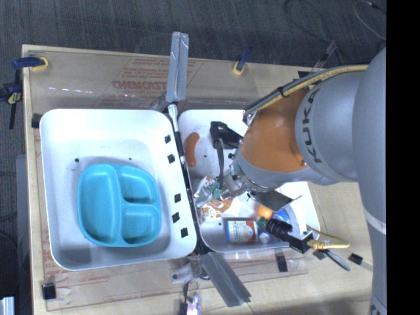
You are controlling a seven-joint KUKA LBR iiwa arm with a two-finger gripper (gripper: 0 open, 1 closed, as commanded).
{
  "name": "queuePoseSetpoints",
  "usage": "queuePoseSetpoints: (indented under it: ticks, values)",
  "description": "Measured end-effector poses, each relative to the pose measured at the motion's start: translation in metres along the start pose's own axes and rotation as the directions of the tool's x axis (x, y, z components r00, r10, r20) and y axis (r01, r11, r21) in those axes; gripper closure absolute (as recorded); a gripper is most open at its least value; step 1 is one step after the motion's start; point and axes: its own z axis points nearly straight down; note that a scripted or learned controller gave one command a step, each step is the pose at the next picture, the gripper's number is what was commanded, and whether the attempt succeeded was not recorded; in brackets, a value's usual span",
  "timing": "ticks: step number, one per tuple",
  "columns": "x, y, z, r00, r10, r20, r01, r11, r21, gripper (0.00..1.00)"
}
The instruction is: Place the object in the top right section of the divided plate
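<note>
A light blue divided plate [119,204] with three sections lies in the left white bin [59,136], and nothing rests on it. My gripper [225,184] is low in the right bin [203,120], mostly hidden under the orange wrist band [275,143]. It hovers over a colourful crumpled packet [213,201] near the divider between the bins. An orange-red oblong object [191,148] lies at the right bin's left wall. A black angled object [221,138] sits just beside the wrist.
A small bottle with an orange label [241,231] lies along the right bin's front wall. A blue-and-white item [283,214] and a small orange piece [264,210] sit behind it. The grey arm [348,130] covers the bin's right half.
</note>
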Motion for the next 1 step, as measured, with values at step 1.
queuePoseSetpoints:
  ticks: [1]
  values:
    - [0.0406,0.0166,-0.0099,1.000,-0.013,0.001,0.013,1.000,-0.002,1.00]
